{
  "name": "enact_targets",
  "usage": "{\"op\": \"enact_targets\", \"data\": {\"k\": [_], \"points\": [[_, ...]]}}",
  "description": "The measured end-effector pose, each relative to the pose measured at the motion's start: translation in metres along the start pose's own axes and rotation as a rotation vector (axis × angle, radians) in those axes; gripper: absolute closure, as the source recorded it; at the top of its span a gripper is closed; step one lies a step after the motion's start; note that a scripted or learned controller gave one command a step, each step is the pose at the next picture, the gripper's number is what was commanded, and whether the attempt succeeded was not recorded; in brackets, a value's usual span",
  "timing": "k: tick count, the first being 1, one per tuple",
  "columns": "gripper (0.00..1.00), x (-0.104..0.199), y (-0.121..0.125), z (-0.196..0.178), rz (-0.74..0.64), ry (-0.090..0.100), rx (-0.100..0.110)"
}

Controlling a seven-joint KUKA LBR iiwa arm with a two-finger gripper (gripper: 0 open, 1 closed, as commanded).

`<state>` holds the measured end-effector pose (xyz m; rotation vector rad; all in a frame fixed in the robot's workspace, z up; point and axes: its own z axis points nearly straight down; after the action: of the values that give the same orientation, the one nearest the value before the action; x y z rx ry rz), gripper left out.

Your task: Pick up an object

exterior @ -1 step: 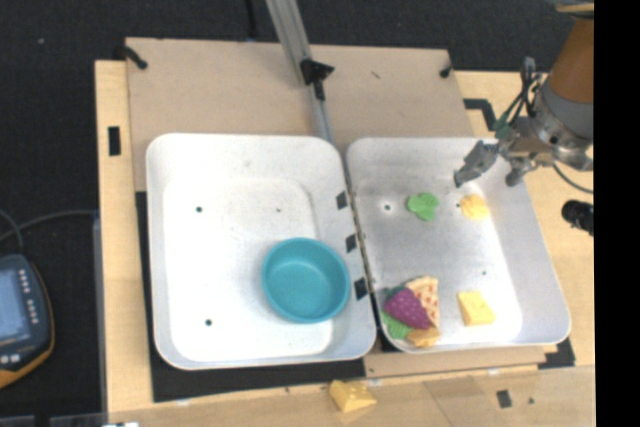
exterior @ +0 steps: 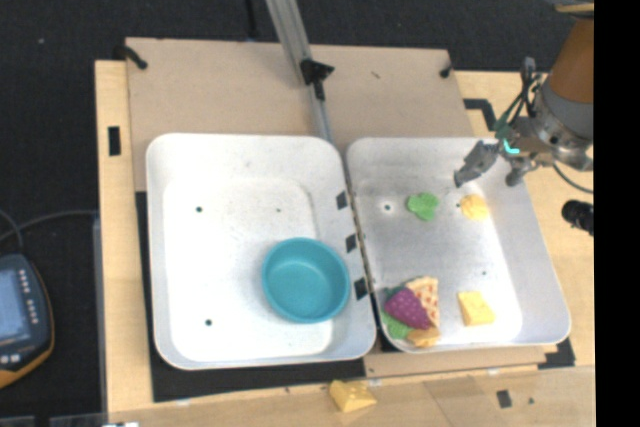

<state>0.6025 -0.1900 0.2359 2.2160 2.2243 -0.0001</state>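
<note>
Gripper (exterior: 492,167) hovering spread, holding nothing, over the right bin (exterior: 545,275) rim. Yellow piece (exterior: 474,207) lying just below it; looking small, light, probably stiff: pinching its sides should work.

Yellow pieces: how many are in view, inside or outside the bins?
4 at least. One small piece by the gripper, one block in the right bin's near corner, one partly under the waffle-like piece, one wedge on the bench front.
</note>
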Motion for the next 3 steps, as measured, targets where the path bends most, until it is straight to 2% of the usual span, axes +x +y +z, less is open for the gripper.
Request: {"op": "enact_targets", "data": {"k": [1,3], "points": [[0.00,-0.003,0.009,0.048,0.002,-0.001,0.004],[0.00,-0.004,0.007,0.135,0.006,-0.001,0.001]]}}
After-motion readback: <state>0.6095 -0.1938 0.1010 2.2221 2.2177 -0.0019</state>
